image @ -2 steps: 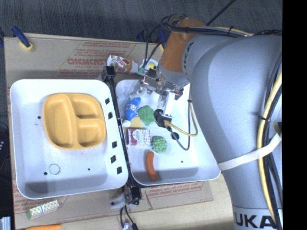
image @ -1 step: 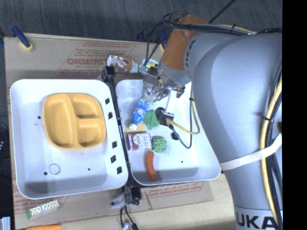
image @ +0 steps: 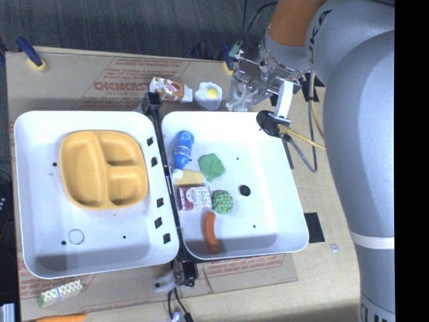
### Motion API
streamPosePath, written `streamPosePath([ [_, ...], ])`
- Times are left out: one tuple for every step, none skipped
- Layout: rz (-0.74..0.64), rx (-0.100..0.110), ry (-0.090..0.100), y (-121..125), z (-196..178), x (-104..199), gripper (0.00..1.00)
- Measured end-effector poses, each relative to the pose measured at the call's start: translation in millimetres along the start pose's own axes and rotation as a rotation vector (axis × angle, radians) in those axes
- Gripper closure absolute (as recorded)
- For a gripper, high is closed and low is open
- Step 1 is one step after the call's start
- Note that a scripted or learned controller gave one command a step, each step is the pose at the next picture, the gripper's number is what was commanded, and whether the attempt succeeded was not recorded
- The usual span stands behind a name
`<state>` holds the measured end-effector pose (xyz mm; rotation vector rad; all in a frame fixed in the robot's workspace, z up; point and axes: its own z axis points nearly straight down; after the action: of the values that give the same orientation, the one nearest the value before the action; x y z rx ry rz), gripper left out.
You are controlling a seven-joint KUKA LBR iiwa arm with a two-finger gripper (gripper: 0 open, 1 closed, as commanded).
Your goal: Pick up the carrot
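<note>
The carrot (image: 210, 231) lies at the lower edge of the right bin (image: 281, 186), below a bottle (image: 182, 149) and leaf (image: 212, 166). The left bin (image: 33, 200) holds a yellow tray (image: 104, 168). My gripper (image: 242, 98) hovers top centre; whether it's open, I cannot tell.

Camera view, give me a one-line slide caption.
Gripper hovers over the right bin's far rim, away from the carrot by the near wall.

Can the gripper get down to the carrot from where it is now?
Probably yes. The carrot lies uncovered near the right bin's front wall, with only the broccoli and a packet close by its upper end. The gripper hangs over the far rim.
</note>
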<state>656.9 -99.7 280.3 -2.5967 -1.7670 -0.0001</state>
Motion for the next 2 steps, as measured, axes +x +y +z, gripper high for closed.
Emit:
streamPosePath([
  [0.094,0.005,-0.002,1.9,17.9,-29.4,1.00],
  [0.111,0.004,-0.002,-3.3,45.1,-113.4,1.00],
])
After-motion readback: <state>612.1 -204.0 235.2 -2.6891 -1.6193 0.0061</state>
